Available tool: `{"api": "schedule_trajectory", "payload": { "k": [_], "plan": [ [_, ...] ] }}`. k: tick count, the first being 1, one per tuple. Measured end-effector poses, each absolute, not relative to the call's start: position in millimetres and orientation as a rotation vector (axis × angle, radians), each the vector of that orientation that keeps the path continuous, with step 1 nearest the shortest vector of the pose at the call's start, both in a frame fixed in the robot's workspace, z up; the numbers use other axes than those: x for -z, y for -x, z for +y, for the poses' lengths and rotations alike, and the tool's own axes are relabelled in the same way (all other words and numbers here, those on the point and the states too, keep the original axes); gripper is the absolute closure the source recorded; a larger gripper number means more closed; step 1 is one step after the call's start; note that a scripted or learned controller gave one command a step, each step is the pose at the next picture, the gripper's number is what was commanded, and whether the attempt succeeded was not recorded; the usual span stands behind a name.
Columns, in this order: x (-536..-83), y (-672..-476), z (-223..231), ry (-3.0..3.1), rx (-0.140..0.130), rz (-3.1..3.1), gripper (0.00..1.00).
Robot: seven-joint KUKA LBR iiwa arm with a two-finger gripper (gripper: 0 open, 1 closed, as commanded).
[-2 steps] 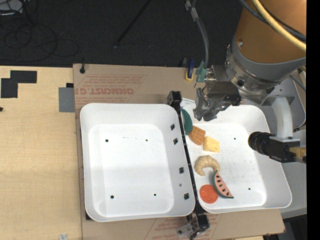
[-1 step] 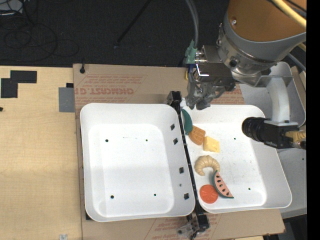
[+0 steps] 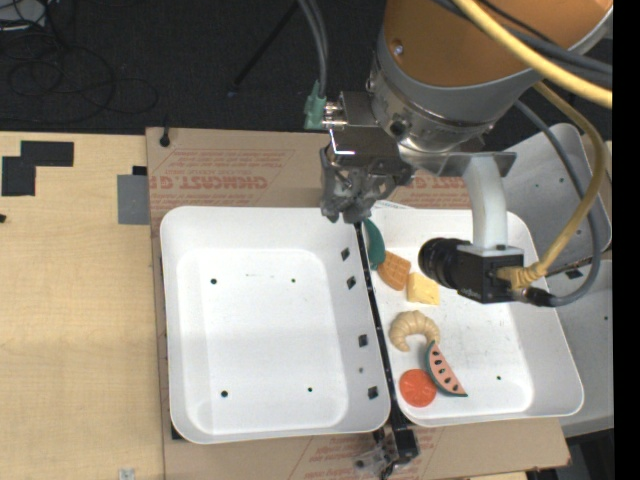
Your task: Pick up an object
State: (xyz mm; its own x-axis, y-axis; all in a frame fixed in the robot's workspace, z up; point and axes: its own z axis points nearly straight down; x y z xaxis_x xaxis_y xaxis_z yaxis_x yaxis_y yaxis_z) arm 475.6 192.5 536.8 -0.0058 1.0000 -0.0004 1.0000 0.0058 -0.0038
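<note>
My gripper [image 3: 349, 206] hangs over the far end of the divider between the two bins. Just below it, a teal object [image 3: 375, 246] lies against the divider in the right bin [image 3: 545, 393]. I cannot see whether the gripper touches it. Further down the right bin lie an orange-brown piece [image 3: 395, 269], a yellow block [image 3: 423, 290], a pale croissant [image 3: 411, 327], a watermelon slice [image 3: 444, 371] and a red tomato [image 3: 417, 388].
The left bin [image 3: 180, 318] sits beside the right one, with a black clip-studded divider [image 3: 364, 318] between them. A black cylinder with a white bracket [image 3: 470, 266] juts over the right bin. Cardboard [image 3: 230, 173] lies under the bins, on a wooden bench [image 3: 70, 298].
</note>
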Motion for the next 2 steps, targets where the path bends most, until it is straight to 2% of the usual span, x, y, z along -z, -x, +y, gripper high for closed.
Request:
{"api": "schedule_trajectory", "payload": {
  "k": [1,2],
  "plan": [
    [-536.1,-511.4,246.0,2.216,-0.005,-2.225,1.0],
    [-546.4,-509.7,244.6,2.211,-0.012,-2.228,1.0]
  ]
}}
